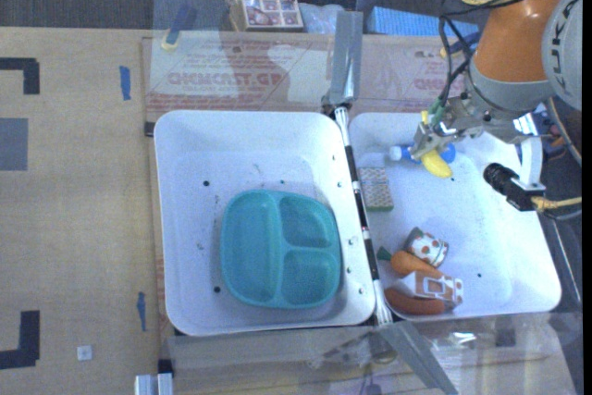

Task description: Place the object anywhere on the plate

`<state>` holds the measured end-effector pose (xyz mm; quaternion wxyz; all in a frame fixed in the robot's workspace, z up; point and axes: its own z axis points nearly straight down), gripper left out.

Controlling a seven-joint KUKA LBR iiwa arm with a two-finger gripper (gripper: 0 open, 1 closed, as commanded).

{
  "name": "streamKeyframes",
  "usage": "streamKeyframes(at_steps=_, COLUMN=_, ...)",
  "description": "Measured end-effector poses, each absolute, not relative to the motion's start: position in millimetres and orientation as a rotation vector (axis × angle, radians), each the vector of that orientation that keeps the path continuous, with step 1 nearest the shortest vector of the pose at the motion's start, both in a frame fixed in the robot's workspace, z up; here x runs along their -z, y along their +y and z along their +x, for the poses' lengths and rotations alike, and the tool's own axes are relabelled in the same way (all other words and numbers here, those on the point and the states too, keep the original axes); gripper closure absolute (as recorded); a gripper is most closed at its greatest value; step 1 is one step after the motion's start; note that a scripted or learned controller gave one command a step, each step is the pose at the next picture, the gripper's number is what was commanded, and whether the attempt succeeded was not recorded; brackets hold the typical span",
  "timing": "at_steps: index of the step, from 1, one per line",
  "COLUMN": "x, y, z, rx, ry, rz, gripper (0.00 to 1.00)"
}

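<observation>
I am watching the arm (527,32) reaching into the right bin (518,273), its gripper (433,140) hanging low near that bin's far wall. I cannot tell whether the pincer is apart or together, as the wrist is blocking my view of it. A yellow banana-like toy (437,164) is lying just beside the gripper, on its near side, with a small blue piece (398,154) showing just left of the gripper; I cannot tell whether either one is being gripped.

Relative to the gripper, a green-grey sponge-like block (376,189) is lying nearer the camera and to the left, against the divider between the bins. Further toward the bin's near edge, a carrot-like orange toy (413,263), a small white figure (426,246) and a hot-dog-like toy (414,302) are sitting together in a cluster.

The teal divided plate (280,249) is sitting in the left bin (185,153), well apart from the gripper, with its three compartments facing up.
</observation>
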<state>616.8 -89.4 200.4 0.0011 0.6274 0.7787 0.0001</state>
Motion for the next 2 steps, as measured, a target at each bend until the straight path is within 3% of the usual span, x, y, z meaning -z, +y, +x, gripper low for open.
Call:
streamKeyframes(at_steps=1, x=-184.7, y=-23.2, z=584.7, rx=0.001, ry=2.622, rz=1.733, gripper=1.00)
streamKeyframes(at_steps=2, x=-198.6, y=51.6, z=563.3, rx=0.000, ry=2.844, rz=1.337, gripper=1.00)
